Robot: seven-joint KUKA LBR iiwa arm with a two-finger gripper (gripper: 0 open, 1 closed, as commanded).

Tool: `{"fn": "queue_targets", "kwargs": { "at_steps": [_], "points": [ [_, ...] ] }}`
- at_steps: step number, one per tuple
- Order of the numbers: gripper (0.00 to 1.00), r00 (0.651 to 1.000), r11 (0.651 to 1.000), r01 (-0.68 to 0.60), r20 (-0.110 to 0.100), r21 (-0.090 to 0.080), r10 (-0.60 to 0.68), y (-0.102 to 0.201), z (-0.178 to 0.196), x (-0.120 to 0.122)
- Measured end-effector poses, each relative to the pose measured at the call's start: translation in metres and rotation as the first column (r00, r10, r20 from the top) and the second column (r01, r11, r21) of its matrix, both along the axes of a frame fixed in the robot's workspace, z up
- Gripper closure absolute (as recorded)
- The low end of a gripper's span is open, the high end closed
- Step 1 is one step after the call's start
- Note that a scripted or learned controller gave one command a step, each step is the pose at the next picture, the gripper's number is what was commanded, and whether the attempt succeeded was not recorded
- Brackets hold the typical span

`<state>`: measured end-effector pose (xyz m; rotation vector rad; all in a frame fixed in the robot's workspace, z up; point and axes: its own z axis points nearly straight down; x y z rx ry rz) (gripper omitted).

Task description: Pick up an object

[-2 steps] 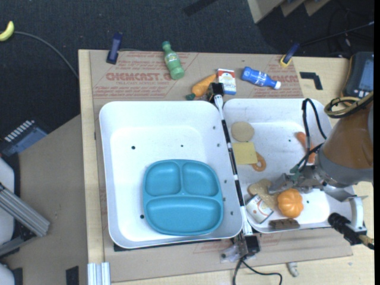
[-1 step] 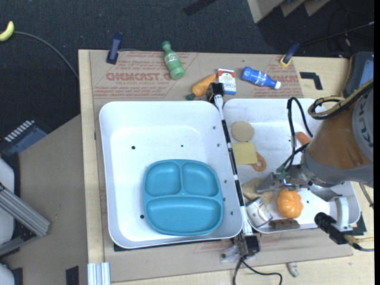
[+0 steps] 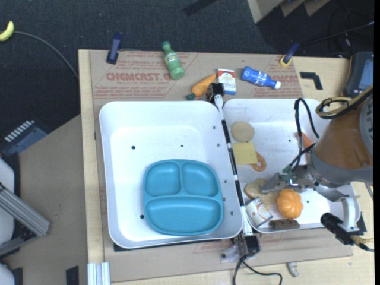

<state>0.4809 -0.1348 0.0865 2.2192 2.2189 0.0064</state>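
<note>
Camera view from above looks down at a slant on two shallow white bins side by side on a tan bench. In the right bin, near its front edge, sits a small orange pumpkin-shaped toy. The gripper is low over the bin, just behind and to the left of that toy, close to it; whether it touches is hard to make out. Its tips blur into grey metal and cable, so I cannot tell how it is set, and nothing is clearly held.

Around the orange toy lie a brown stick-like piece at the bin's front edge, a small white and red packet, a pale tan lump, a yellow square slice, a round tan disc and a thin orange ring. These are small and hard to identify further.

The arm enters from the right, its bulky grey and orange body covering the right side of that bin and cut off by the frame edge. A black cable loops above it.

The left bin holds a blue divided plate.

Behind the bins on the bench lie a green bottle, a blue bottle, a small red and white carton and an orange carrot-like toy.
</note>
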Motion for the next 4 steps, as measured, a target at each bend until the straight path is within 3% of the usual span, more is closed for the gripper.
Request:
{"fn": "queue_targets", "kwargs": {
  "at_steps": [1, 2, 3, 4],
  "points": [
    [1.00, 1.000, 1.000, 0.000, 0.002, 0.000, 0.000, 0.001, 0.010, 0.000],
    [0.00, 1.000, 1.000, 0.000, 0.002, 0.000, 0.000, 0.001, 0.010, 0.000],
    [0.00, 1.000, 1.000, 0.000, -0.003, -0.002, 0.000, -0.047, 0.066, 0.030],
    [0.00, 1.000, 1.000, -0.001, -0.005, 0.000, 0.001, -0.005, -0.001, -0.001]
  ]
}}
